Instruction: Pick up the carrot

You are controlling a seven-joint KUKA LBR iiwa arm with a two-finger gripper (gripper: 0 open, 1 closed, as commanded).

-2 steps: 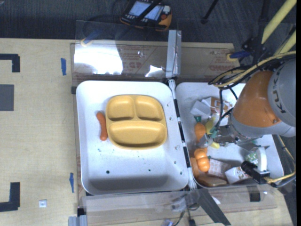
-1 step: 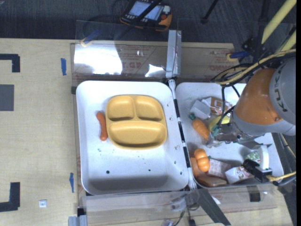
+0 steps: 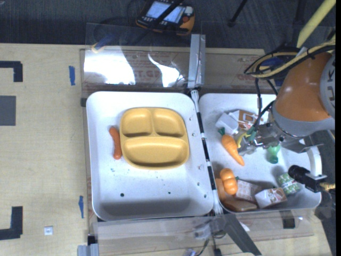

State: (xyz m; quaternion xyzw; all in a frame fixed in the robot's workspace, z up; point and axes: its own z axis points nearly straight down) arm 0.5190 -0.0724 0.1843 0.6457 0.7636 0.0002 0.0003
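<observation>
The carrot (image 3: 232,149) lies in the right bin (image 3: 314,167), up near its left wall, long axis slanting from upper left down to lower right, tip pointing down-right. Just to its right sits the gripper (image 3: 249,142), close beside the thick end, nothing visibly between its fingers (whether they are apart or together I cannot tell from this angle, the wrist crowds them). So the carrot is left of the jaws, a short sideways shift away, I'd judge.

Around it: a small pumpkin (image 3: 229,182) below, cartons (image 3: 270,196) and packets along the bottom, a green bottle (image 3: 273,153) to the right. In the left bin (image 3: 101,191), a yellow tray (image 3: 154,137) with a sausage (image 3: 115,143) beside its left edge.
</observation>
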